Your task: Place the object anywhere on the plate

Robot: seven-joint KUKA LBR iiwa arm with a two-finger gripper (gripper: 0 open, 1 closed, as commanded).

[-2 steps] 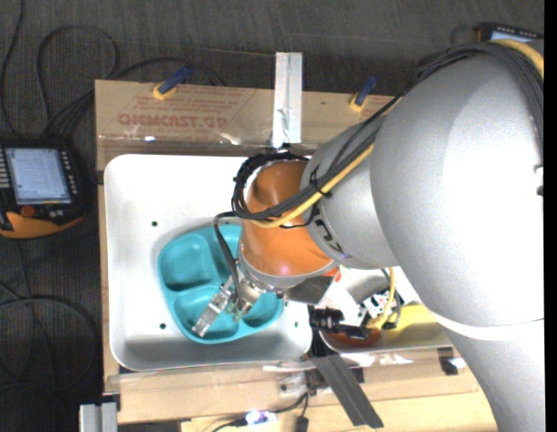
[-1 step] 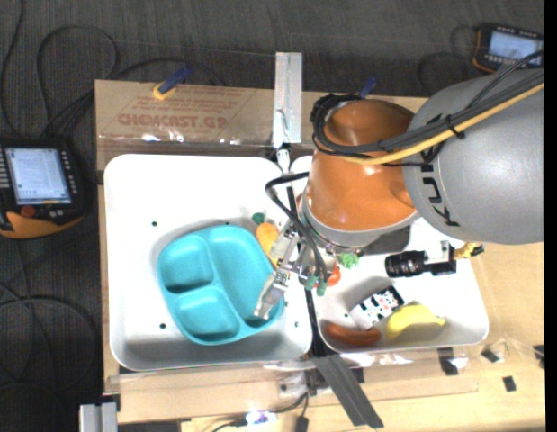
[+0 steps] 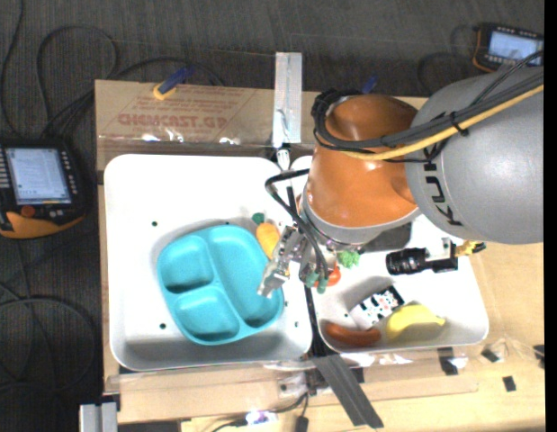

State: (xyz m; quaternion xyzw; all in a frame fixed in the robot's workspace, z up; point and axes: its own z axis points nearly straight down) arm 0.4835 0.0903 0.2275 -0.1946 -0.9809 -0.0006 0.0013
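Note:
A light blue divided plate [image 3: 215,282] lies in the left bin [image 3: 134,196], toward its right side. My gripper [image 3: 290,273] hangs over the plate's right rim, near the wall between the two bins. An orange carrot-like toy [image 3: 268,236] with a green top lies just off the plate's upper right corner, close beside the gripper. A small red and green piece [image 3: 322,278] shows right by the gripper's right side; I cannot tell whether it is held. The arm's orange band hides the area behind the gripper.
The right bin [image 3: 467,327] holds a yellow banana [image 3: 413,320], a brown sausage [image 3: 352,335], a black-and-white piece [image 3: 377,304] and a green piece [image 3: 351,258]. Cardboard [image 3: 188,115] lies behind the left bin.

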